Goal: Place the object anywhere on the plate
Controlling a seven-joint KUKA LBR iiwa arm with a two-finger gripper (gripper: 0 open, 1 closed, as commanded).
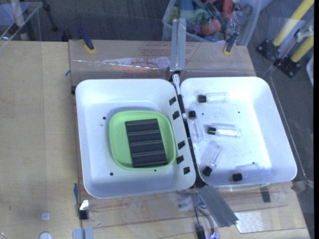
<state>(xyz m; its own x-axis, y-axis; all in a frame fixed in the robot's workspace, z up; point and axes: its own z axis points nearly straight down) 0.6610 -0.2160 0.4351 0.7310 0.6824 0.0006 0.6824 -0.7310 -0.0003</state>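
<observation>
A light green square plate (115, 133) lies in the middle of the left white bin (89, 108). A black ridged rectangular object (145, 143) rests flat on the plate, its long side running front to back and tilted slightly. It covers most of the plate's centre and sits within the rim.
The right white bin (271, 133) holds several clear vials with black caps, such as one at the back (213, 98), one in the middle (225, 131) and one near the front wall (251, 174). A clear tub of colourful toys (214, 9) stands behind the bins.
</observation>
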